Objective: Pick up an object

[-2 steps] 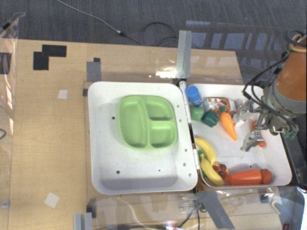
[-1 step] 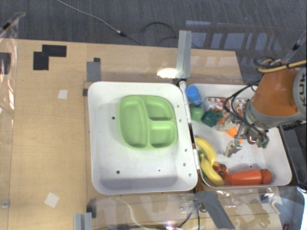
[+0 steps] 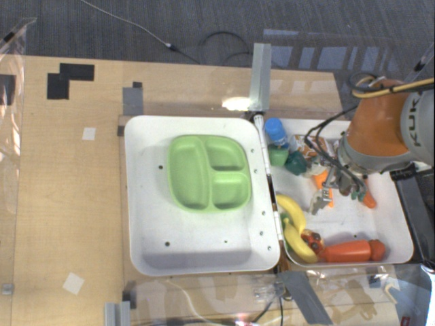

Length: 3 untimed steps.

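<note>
My gripper point(image 3: 323, 198) hangs over the middle of the right bin point(image 3: 394, 212), below the arm's orange band point(image 3: 377, 124). Small orange carrot-like pieces point(image 3: 319, 179) lie right by it, and another point(image 3: 368, 198) sits just to its right. A yellow banana point(image 3: 293, 226) lies along the bin's left wall, left of the gripper. At the front of the bin rests a red-orange sausage-shaped object point(image 3: 350, 250). A blue-capped bottle point(image 3: 274, 132) and a green item point(image 3: 279, 157) sit at the back left corner. I see nothing clearly held.
The left bin point(image 3: 146, 182) holds a green divided plate point(image 3: 207, 172). A metal post point(image 3: 260, 73) stands behind the bins' shared wall. Dark cables point(image 3: 319, 141) trail from the wrist over the right bin's back. Bare wooden bench point(image 3: 61, 202) lies to the left.
</note>
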Each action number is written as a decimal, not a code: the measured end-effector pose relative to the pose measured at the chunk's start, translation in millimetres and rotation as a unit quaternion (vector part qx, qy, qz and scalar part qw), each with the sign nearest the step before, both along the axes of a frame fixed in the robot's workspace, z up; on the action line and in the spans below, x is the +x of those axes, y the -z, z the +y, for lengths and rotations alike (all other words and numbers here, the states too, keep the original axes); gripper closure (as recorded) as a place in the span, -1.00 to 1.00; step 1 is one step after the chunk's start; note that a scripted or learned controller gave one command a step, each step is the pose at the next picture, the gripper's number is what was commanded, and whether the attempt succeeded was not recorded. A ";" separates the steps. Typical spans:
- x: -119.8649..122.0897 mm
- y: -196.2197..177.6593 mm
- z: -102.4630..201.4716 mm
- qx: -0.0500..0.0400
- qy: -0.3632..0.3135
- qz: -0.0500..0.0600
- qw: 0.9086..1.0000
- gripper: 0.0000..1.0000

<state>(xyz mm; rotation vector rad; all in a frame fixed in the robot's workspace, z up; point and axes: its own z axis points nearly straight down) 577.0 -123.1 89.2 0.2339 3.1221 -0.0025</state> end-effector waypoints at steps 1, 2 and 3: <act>3.7 -14.1 1.4 -0.001 -0.003 -0.005 1.000 1.00; 45.9 0.8 -11.8 0.002 0.157 -0.001 0.988 1.00; 57.7 -104.2 58.4 0.004 0.168 -0.006 0.986 1.00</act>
